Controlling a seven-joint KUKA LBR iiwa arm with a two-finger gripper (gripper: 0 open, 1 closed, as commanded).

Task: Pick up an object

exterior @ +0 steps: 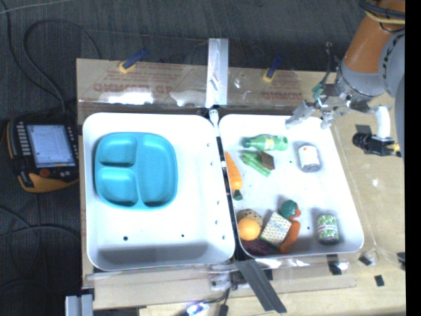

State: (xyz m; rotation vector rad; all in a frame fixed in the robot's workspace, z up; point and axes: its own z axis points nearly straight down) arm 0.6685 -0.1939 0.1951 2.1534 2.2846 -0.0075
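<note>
My gripper (310,115) hangs over the far right corner of the right bin (346,176), its fingers spread open with nothing between them. Just below it in the bin lie a green bottle (264,142), a green pod with a brown block (258,161) and a small white can (309,157). An orange carrot (233,174) lies along the bin's left wall. At the near end sit an orange fruit (248,230), a patterned box (275,228), a red and green piece (289,209) and a green-labelled can (327,227).
The left bin (105,242) holds a blue sectioned plate (136,169). A divider rail (219,170) separates the bins. A handheld pendant (43,151) lies off the bench at left. Yellow-blue clamps (133,60) sit on the back board.
</note>
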